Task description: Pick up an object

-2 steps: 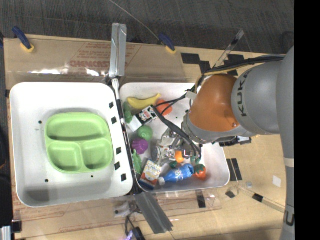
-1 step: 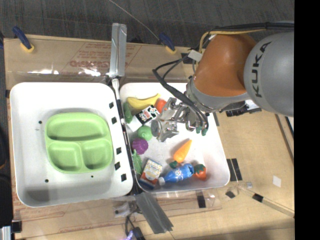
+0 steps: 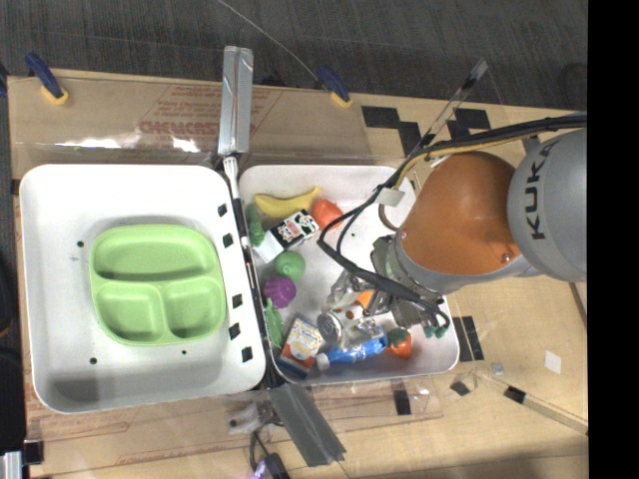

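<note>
**Arm down in the crowded right bin**

The grey arm [image 3: 544, 203] with its orange band [image 3: 459, 218] reaches in from the right, and its gripper [image 3: 357, 302] sits low in the right bin [image 3: 344, 176], among the objects near the bin's front half. Cables and clutter cover the tip, so I cannot tell how the jaws stand or whether anything is between them.

Just below the gripper lies a blue bottle [image 3: 354, 351]; its long axis runs roughly left to right along the front wall, slightly tilted (which end is the cap is unclear). Left of it, touching, is a small white carton [image 3: 303, 342]. An orange piece [image 3: 400, 343] sits at the bottle's right end.

Further back, a yellow banana [image 3: 285, 205] lies across the bin, beside a black-and-white box [image 3: 294, 230] and an orange-red ball [image 3: 326, 212]. A green ball [image 3: 290, 264] and purple ball [image 3: 281, 290] sit near the left wall.

The left bin [image 3: 60, 198] holds a green divided tray [image 3: 158, 285].
</note>
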